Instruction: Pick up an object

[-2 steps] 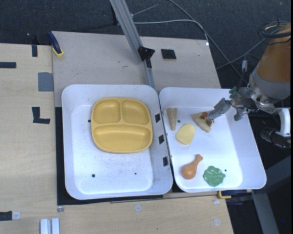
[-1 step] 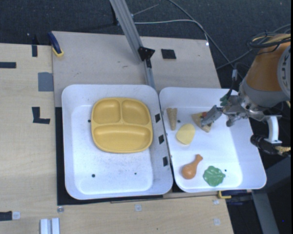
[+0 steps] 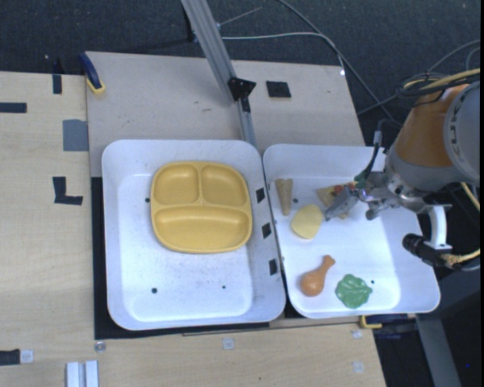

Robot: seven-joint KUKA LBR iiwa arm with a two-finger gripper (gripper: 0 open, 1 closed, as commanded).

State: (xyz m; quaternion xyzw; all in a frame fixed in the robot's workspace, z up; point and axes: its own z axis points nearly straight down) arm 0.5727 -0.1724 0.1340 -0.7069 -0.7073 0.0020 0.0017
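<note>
My gripper (image 3: 353, 210) hangs over the upper middle of the right bin (image 3: 403, 240), its two grey fingers (image 3: 335, 209) spread apart and nothing between them. Just left of the fingers lies a yellow lumpy piece (image 3: 306, 221). A small brown-and-orange item (image 3: 333, 191) sits right behind the left finger, partly hidden by it. A tan cone (image 3: 284, 194) lies by the bin's left wall. Toward the front are an orange drumstick (image 3: 315, 276) and a green leafy piece (image 3: 353, 290).
The left bin (image 3: 129, 240) holds a yellow divided plate (image 3: 202, 206). A grey metal pole (image 3: 214, 43) slants down to the seam behind the bins. The arm's orange band (image 3: 427, 135) and cables stand at the right bin's right side.
</note>
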